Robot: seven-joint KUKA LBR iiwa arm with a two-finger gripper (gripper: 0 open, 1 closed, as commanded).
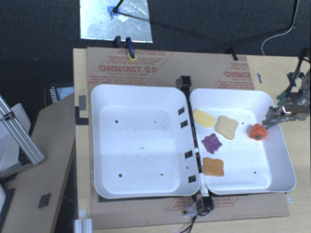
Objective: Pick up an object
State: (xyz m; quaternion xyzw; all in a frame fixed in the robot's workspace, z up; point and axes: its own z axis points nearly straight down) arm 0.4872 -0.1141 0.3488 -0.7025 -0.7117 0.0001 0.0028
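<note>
Pincer [270, 119] beside right bin's [284, 155] rim.

You have a wooden bench [80, 72] carrying a printed cardboard sheet [146, 67]. On that sheet sit two white bins: the left bin [104, 93] and the right bin [284, 171], touching along their inner edges. A blue-and-yellow clamp [130, 49] grips the sheet's far edge.

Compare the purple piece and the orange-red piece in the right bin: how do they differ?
The purple piece looks flat with a lobed outline; the orange-red piece looks rounder and taller. The purple piece lies near the divider, the orange-red piece near the far right wall, close to the gripper. Both lie loose in the right bin.
</note>
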